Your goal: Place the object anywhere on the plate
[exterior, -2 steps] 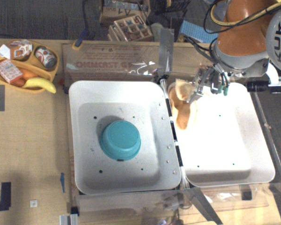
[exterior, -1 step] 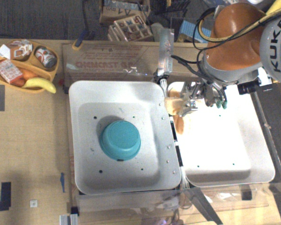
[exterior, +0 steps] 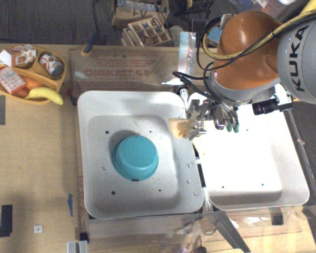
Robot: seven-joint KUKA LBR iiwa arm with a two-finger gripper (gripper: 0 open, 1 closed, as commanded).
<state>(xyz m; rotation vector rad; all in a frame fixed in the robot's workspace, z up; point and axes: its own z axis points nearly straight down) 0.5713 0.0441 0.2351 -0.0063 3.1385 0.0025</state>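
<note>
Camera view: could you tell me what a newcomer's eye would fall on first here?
The orange-banded arm fills the upper right, its gripper by a small tan object at the left bin's right rim. A teal plate sits in that bin's middle.

Even, bright light — white bins (exterior: 242,194) glare slightly — soft focus.

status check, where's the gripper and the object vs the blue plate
Gripper above the left bin's right rim, tan object at its fingertips. Hold unclear. Blue plate sits mid-bin, left and below. Path between looks unobstructed.
</note>
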